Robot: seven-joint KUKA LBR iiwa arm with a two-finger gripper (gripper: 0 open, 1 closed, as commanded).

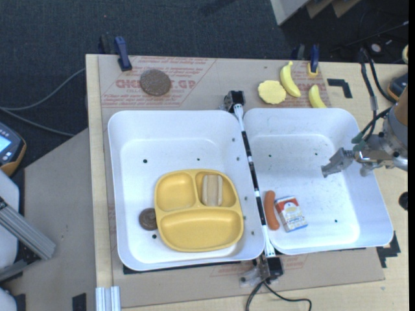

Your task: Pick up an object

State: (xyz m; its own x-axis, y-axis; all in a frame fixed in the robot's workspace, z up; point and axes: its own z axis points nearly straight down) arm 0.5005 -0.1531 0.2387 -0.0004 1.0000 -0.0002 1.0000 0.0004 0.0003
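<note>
1. Camera view, counter (363, 274): a tan board that bears two shallow white bins side by side, the left bin (130, 148) and the right bin (343, 125).
2. Left bin, item one: a yellow divided tray (194, 229) with three compartments, lying toward the near side of the bin.
3. Left bin, item two: a tan bread-like piece (211, 190) in the tray's upper right compartment.
4. Left bin, item three: a round brown disc (148, 219) on the bin floor, touching the tray's left edge.
5. Right bin, item one: an orange-red sausage (271, 210) near the bin's left wall, lying lengthwise.
6. Right bin, item two: a small white and red carton (290, 213) just beside the sausage, on its right.
7. Jaws (337, 162): at the end of the grey arm that reaches in from the right, over the right bin's right half, well apart from the sausage and carton. Nothing is seen between them; how far they stand open cannot be told.
8. Counter behind the bins: a round brown patty (155, 82) at the left; a yellow round piece (272, 92) and two bananas (290, 80) (316, 96) at the right.
9. Blue clamps (122, 52) (314, 59) on the far edge.
</note>
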